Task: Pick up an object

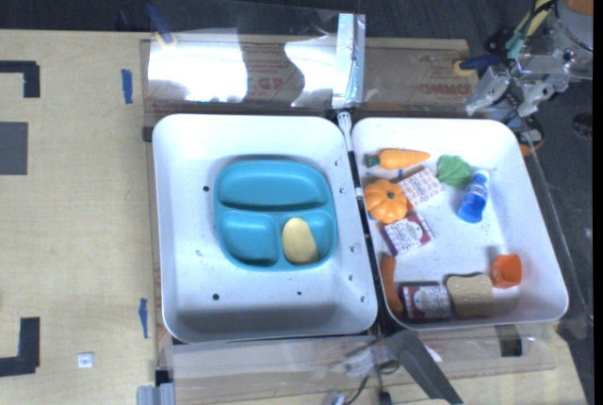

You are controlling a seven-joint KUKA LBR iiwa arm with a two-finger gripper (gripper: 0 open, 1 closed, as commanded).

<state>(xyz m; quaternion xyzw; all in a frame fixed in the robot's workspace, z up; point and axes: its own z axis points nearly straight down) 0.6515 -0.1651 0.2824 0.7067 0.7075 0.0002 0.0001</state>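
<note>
You've got the gripper [513, 90] at two o'clock, outside the right bin [537, 205]; can't tell its state. Carrot [403, 158], pumpkin [386, 202], bottle [473, 197] lie inside.

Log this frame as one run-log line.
phase: pre-grasp | tool: above right white bin's far corner, holding nothing seen | blue sectioned plastic tray: left bin, yellow oval object inside

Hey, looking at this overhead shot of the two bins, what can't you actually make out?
- Gripper, camera view: a blurred tangle at the top right; finger state unreadable.
- Arm: cut off by the right edge.
- Packets in the right bin: print too small to read.
- Bottle: label blurred, partly covered by the brown block.
</note>
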